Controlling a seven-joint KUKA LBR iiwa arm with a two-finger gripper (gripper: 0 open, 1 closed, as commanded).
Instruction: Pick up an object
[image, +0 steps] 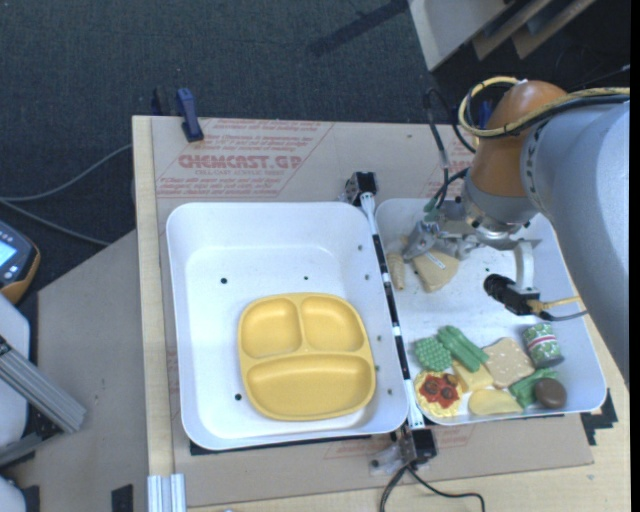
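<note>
1. Step in hand, by judgement: the approach to a grasp, with nothing lifted yet. Tool (428, 243) low over the far left corner of the right bin (470, 312), just above a pale wedge (437, 270), the likeliest target.
2. Cannot tell whether the tool is apart or together; no sign of anything clamped in it.
3. Pale wedge flat on the bin floor, near the wall shared with the left bin (260, 250). A second pale piece (397, 270) just beside it, against that wall.
4. Next move, as a guess: centre over the wedge, close on it, lift straight up. Calls for care against slipping off slanted faces.
5. Edges: shared wall just left of the target, far rim close behind. Little room there for any sideways sweep.
6. Open room: bare floor mid-bin, between the wedge and the toy food crowded along the near side, namely green pieces (450, 348), a pizza slice (440, 392), a bread slice (508, 362) and a small can (543, 343).
7. In the left bin, a yellow divided plate (303, 355), well apart from the tool. Bare worktop (250, 160) beyond.
</note>
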